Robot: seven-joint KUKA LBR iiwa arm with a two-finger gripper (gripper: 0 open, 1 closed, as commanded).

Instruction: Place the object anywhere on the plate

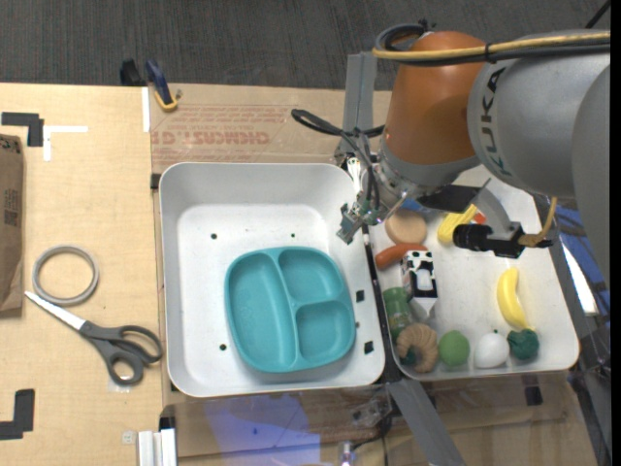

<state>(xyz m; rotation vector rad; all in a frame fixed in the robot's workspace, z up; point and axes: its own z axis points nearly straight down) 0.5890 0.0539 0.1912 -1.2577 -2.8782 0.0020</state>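
Plate [289, 309], teal and divided, lies bare in your left bin [184, 260], while your end effector [354, 219] hangs over the divide between bins, its grip unreadable, the toy foods such as the banana [510, 297] waiting in the right bin [553, 289].

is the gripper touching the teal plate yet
Apart. In the camera view the gripper sits near the left bin's upper right corner, with bare white bin floor between it and the teal plate.
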